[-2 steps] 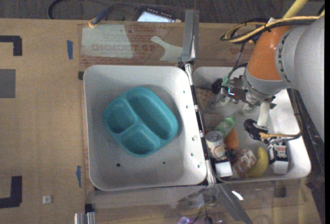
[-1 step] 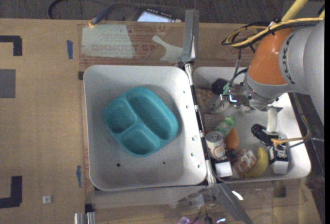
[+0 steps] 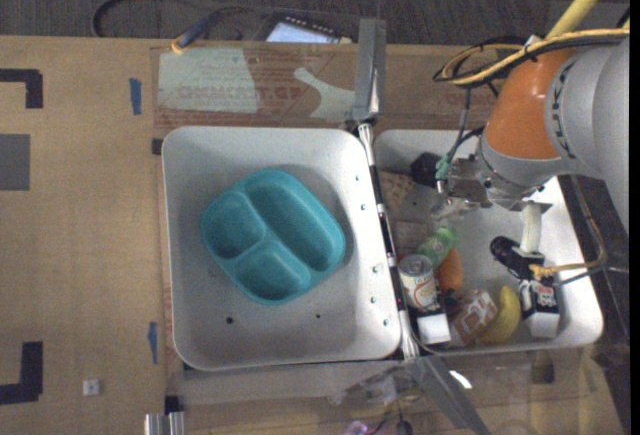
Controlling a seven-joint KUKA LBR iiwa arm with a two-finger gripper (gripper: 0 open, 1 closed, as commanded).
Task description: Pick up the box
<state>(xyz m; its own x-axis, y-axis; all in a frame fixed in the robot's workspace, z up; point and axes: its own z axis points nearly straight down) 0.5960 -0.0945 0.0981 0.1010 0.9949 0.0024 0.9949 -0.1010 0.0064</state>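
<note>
In the right bin (image 3: pixel 580 253), a small white box (image 3: pixel 433 328) lies at the front edge, beside the divider. A second white box with black print (image 3: pixel 543 308) stands near the front right corner. My gripper (image 3: pixel 450 205) hangs over the back middle of this bin, just above a green bottle (image 3: pixel 437 245) and well behind both boxes. Nothing can be seen held in it.
Between the boxes lie a can (image 3: pixel 418 281), an orange item (image 3: pixel 452 270), a wrapped snack (image 3: pixel 474 315) and a banana (image 3: pixel 505 313). A brown patterned item (image 3: pixel 398 191) sits at the bin's back left. The left bin (image 3: pixel 190 323) holds a teal divided plate (image 3: pixel 273 235).
</note>
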